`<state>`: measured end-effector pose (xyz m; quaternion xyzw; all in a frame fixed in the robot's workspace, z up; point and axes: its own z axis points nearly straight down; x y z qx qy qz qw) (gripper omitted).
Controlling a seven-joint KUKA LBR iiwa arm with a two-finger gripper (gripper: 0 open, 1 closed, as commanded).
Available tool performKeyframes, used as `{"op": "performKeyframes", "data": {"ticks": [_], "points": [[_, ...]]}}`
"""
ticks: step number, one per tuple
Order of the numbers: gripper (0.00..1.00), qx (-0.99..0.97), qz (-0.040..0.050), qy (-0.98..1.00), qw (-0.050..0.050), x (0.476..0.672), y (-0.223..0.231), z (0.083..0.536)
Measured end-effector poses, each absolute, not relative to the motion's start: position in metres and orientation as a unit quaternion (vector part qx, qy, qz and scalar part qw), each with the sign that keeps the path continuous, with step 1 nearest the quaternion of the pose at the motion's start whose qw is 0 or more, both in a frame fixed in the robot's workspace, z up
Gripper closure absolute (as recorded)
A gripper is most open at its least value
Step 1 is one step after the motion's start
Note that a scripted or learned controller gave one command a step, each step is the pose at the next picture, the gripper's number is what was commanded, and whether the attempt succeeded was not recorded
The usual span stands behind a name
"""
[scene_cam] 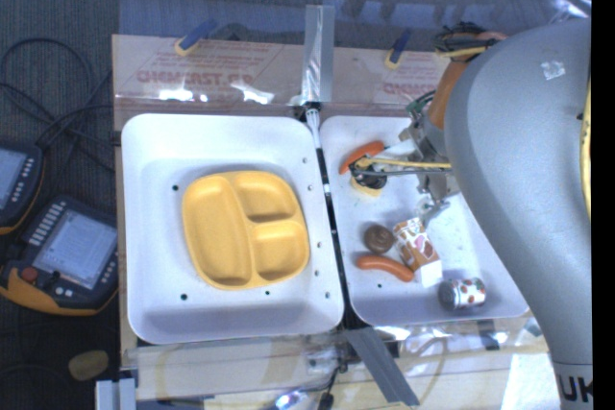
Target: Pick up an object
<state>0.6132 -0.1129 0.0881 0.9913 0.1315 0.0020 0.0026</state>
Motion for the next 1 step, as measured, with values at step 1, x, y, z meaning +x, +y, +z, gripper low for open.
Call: {"op": "performKeyframes", "data": {"ticks": [1], "points": [[1.00,0.991,0.0002,0.133,0.004,0.6128,-0.1133,0.0980]]}}
